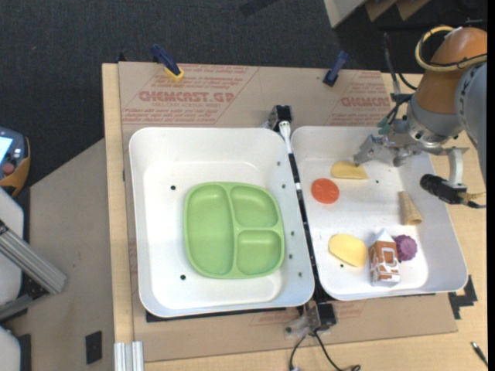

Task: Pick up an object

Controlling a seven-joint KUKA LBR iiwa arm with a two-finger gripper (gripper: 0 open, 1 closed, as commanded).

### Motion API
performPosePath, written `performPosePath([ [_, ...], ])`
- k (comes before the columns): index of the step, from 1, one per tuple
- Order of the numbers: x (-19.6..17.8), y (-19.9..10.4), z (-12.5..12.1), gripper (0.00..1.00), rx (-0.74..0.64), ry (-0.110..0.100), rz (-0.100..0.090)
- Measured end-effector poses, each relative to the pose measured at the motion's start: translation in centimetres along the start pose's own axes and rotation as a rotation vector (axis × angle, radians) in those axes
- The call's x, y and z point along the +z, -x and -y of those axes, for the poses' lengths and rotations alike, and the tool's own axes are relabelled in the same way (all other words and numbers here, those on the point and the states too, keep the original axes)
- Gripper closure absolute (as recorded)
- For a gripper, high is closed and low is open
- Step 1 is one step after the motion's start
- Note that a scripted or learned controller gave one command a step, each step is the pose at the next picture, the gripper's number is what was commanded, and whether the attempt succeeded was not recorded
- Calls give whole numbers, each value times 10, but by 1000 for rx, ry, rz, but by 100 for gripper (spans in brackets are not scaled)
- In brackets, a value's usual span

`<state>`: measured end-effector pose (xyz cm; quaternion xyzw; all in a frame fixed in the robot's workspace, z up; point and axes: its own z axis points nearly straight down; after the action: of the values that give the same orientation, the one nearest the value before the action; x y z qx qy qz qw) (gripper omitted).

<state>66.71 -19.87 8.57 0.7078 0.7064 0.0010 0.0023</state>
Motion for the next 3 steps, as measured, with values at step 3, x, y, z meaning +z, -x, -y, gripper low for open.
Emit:
performPosePath([
  [3, 1, -38, 0, 0, -4, -4, -4],
])
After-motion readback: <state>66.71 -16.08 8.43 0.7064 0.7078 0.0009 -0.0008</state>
